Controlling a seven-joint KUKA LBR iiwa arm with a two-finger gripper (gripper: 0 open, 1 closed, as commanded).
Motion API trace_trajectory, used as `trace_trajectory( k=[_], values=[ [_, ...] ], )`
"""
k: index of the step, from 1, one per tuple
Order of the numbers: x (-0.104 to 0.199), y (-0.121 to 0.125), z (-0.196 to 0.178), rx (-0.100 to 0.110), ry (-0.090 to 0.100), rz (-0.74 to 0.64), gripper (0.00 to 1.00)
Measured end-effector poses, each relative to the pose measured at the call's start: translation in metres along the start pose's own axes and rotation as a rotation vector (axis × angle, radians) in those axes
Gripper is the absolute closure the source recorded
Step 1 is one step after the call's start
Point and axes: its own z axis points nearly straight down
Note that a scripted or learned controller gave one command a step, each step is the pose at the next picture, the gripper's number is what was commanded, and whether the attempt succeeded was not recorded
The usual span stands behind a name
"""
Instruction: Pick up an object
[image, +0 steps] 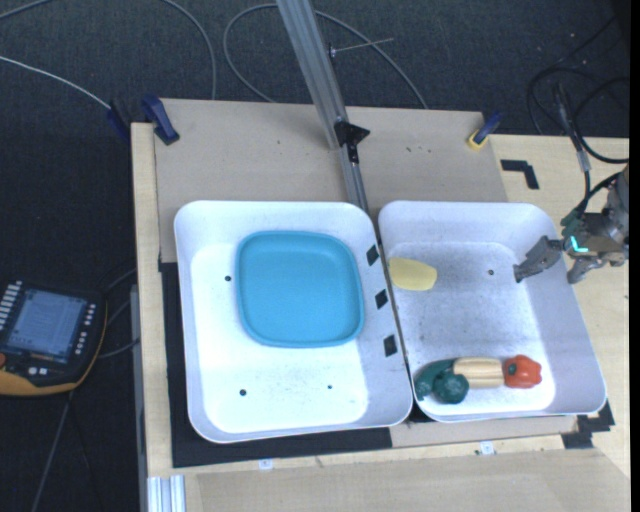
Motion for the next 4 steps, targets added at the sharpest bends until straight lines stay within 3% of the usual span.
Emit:
trace_trajectory(
  k=[1, 3, 4],
  values=[
    [0.000, 0.000, 0.000, 0.000, 0.000, 0.000, 0.00],
    [-0.009, 0.004, 0.118, 0.006, 0.001, 0.000, 0.00],
    [-0.009, 0.004, 0.144, 0.002, 0.001, 0.000, 0.00]
  ],
)
